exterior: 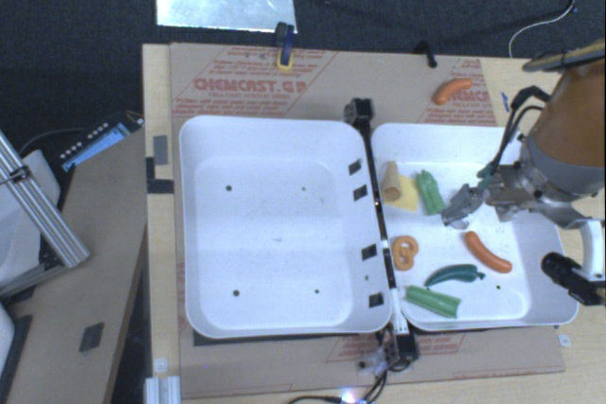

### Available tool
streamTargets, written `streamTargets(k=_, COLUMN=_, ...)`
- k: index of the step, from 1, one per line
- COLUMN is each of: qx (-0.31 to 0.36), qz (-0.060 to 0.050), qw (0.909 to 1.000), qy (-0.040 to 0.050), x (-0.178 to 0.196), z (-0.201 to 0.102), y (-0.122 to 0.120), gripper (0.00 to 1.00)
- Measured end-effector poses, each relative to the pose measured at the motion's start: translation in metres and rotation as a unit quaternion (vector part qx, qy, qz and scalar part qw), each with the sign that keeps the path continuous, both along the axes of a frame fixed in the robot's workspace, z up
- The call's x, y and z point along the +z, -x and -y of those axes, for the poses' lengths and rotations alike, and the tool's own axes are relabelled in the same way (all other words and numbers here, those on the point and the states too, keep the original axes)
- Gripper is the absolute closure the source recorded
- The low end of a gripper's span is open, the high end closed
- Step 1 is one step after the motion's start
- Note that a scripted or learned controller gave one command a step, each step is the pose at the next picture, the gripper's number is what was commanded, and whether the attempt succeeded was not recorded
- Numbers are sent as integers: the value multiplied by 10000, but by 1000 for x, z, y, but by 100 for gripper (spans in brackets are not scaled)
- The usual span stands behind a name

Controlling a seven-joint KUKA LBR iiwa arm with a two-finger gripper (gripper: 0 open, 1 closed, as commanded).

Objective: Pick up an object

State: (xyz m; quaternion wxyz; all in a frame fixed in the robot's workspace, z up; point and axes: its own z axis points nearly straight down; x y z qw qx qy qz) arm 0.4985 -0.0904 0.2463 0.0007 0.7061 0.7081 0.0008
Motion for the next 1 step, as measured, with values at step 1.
streamTargets(k=1, qx=-29, qz=-38, qw=10000, qy=2, x=-169, z=40, y=11, gripper=0)
